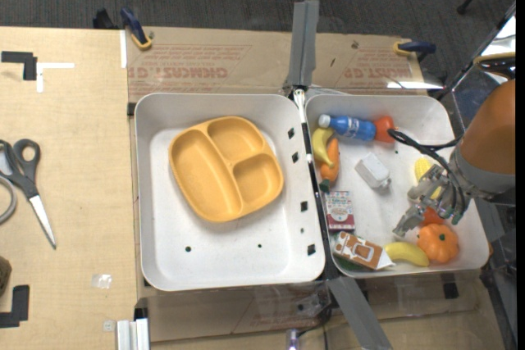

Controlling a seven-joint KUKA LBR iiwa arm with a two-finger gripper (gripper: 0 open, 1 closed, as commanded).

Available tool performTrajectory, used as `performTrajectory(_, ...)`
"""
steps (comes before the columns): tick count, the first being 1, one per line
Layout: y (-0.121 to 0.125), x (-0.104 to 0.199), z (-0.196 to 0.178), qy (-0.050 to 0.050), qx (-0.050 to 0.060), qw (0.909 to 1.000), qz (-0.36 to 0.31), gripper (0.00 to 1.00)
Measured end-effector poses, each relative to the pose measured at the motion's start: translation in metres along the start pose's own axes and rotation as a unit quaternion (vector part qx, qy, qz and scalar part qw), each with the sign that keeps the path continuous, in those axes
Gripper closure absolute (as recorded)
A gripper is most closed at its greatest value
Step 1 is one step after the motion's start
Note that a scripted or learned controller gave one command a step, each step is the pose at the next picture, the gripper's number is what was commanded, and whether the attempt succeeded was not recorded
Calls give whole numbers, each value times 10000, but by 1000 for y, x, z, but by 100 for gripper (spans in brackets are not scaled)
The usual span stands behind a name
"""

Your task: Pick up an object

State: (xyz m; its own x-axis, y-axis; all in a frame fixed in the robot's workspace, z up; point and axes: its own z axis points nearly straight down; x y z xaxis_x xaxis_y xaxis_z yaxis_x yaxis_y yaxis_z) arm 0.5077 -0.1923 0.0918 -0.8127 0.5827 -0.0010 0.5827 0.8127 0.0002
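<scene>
Fingers [408,223] of the gripper [414,219] point down and to the left into the right bin [439,106], slightly spread, with nothing visibly between them; their tips look to rest on or just above the bare bin floor. Behind them the arm comes in from the right, its orange band [496,127] high above the wrist and black cables looping over toward the bin's far side. Far to the left of the fingers, in the left bin [148,201], lies a yellow divided plate [225,168], flat, its long axis slanting from upper left to lower right. Just beside the fingers on the right sits a small orange pumpkin [438,243], upright with its stem up. Just below the fingers lies a yellow banana [408,254], long axis nearly left to right. Below and left of them is a brown snack box [361,252], tilted, and left of them a red and white carton [339,210] standing lengthwise up the bin. Up and left lies a grey block [373,172], and beyond it a blue bottle [351,127] on its side, cap pointing left, touching a small orange piece [383,129] at its right end. Against the left wall of that bin rests a second banana with an orange fruit [326,153].
</scene>
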Motion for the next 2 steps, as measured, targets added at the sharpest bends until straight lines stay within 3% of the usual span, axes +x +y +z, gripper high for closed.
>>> performTrajectory(1,-24,10,-5,-92,-48,9996,260,0)
performTrajectory(2,-24,11,-13,-76,-40,9997,246,100)
